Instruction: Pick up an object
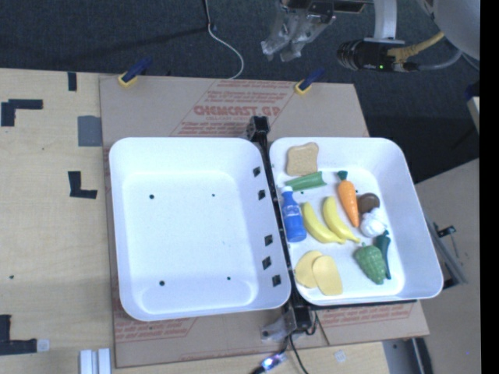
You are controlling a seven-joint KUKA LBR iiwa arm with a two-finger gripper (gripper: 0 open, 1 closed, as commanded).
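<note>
The arm's two-finger tool [287, 45] hangs high above the far edge of the bench [47, 178], well apart from both bins; whether it is apart or together I cannot tell. In the right-hand shallow white bin [405, 185] lie a tan bread slice [302, 159], an orange carrot [348, 199], two yellow bananas [327, 220] and a blue bottle [292, 216]. The left-hand white bin [187, 224] sits touching it.

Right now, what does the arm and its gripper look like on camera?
The gripper is pale translucent grey under a dark block with metal fittings. The arm is light grey, with a white curved part, a black piece with a green light and a tan cable.
</note>
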